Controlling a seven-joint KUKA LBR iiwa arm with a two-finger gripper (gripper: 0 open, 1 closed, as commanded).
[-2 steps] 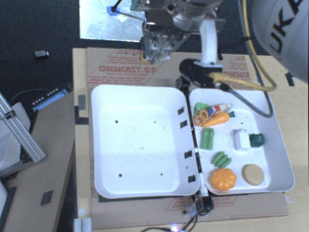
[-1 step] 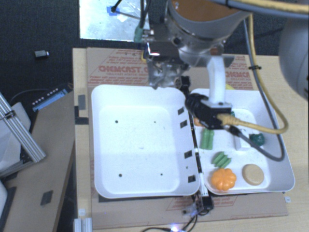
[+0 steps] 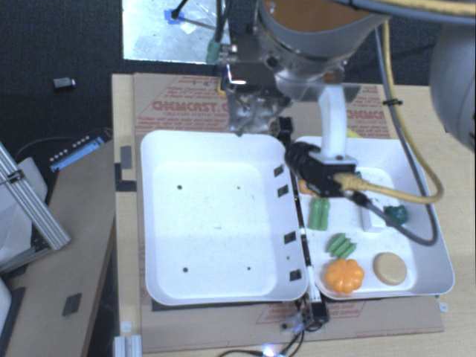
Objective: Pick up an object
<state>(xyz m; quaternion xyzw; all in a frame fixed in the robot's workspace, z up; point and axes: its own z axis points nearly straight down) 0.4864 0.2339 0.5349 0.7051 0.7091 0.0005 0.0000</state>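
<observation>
My gripper (image 3: 251, 119) hangs over the far rim of the left bin (image 3: 160, 151), near the wall between the two bins. I see nothing between its fingers. The right bin (image 3: 439, 266) holds an orange pumpkin-like toy (image 3: 343, 274) at its near edge. A tan round piece (image 3: 390, 268) lies beside the toy. A long green piece (image 3: 320, 214) and a smaller green piece (image 3: 341, 244) lie closer to the divider. A teal object (image 3: 396, 214) and a white piece (image 3: 370, 219) sit further right. The arm hides the bin's far part.
The two bins touch along a divider with black clips (image 3: 291, 236). A cardboard sheet (image 3: 178, 103) lies under them. A yellow hose (image 3: 405, 195) and a grey cable (image 3: 420, 233) loop over the right bin. An aluminium frame (image 3: 30, 214) stands at the left.
</observation>
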